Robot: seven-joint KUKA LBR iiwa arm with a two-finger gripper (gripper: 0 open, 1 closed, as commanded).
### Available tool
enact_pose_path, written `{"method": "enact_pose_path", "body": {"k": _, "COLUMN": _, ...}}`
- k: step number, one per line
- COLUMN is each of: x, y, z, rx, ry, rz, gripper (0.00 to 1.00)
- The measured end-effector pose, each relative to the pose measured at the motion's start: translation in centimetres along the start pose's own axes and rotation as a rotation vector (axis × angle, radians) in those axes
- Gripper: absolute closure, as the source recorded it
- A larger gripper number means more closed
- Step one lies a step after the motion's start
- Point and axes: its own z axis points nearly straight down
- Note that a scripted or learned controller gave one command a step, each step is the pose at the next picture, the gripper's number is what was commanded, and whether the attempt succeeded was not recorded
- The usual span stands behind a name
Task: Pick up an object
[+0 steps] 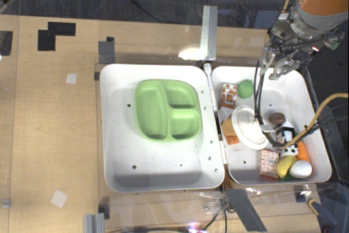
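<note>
My gripper (278, 65) hangs above the far edge of the right bin (311, 98), under the orange band of the arm. Its fingers look apart, with nothing between them. Below it in that bin lie a green ball (246, 88), a brown and white packet (228, 94), a white bowl (248, 127), a brown lump (277, 117) and a black and white item (286, 133). At the bin's near right corner sit a yellow fruit (285, 167), a white egg shape (300, 169), an orange carrot shape (303, 151) and a pinkish packet (268, 163).
The left bin (117, 133) holds a green divided tray (166, 109). A dark cable (257, 95) hangs from the wrist down over the right bin toward the bowl. A metal post (209, 33) stands behind the wall between the bins.
</note>
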Motion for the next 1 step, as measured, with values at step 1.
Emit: {"method": "enact_pose_path", "body": {"k": 1, "x": 5.92, "y": -0.62, "z": 2.82, "rx": -0.006, "ry": 0.002, "rz": -0.403, "gripper": 1.00}}
